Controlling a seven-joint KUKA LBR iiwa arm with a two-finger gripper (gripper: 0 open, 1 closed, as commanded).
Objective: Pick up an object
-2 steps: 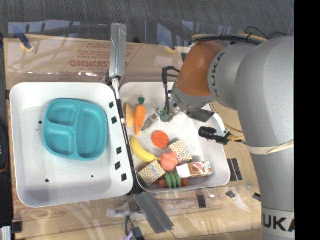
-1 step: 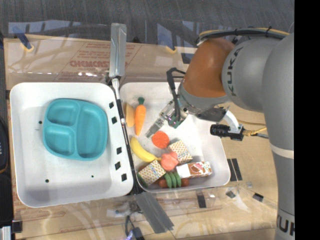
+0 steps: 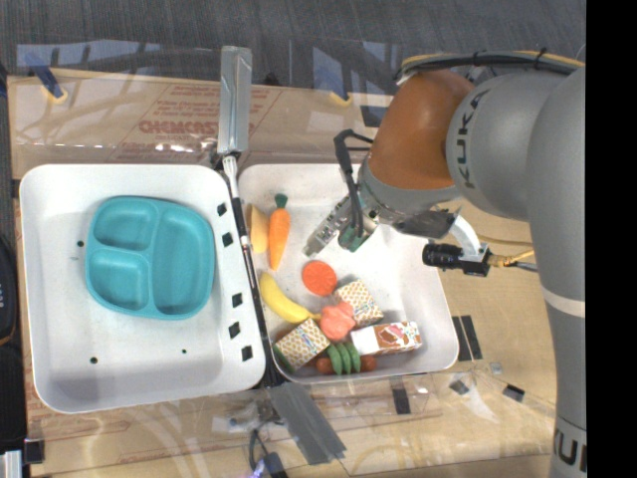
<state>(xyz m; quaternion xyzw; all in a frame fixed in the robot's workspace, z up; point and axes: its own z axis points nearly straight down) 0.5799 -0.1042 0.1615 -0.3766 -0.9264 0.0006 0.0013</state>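
My gripper (image 3: 336, 235) hangs over the right bin (image 3: 428, 277), above its upper middle, with its two fingers apart and nothing between them. Just below it lies a round orange-red piece (image 3: 319, 276). To its left is a carrot (image 3: 279, 232) next to a pale yellow piece (image 3: 259, 229). A banana (image 3: 282, 302) lies along the bin's left wall. At the bin's front are a pink piece (image 3: 338, 319), two patterned blocks (image 3: 360, 302) (image 3: 302, 342), a small carton (image 3: 386, 339) and a green piece (image 3: 343, 358).
The left bin (image 3: 50, 366) holds a teal divided plate (image 3: 151, 257). A metal bar (image 3: 235, 98) rises behind the divider between the bins. The bulky grey and orange arm (image 3: 468, 137) covers the right bin's far right corner.
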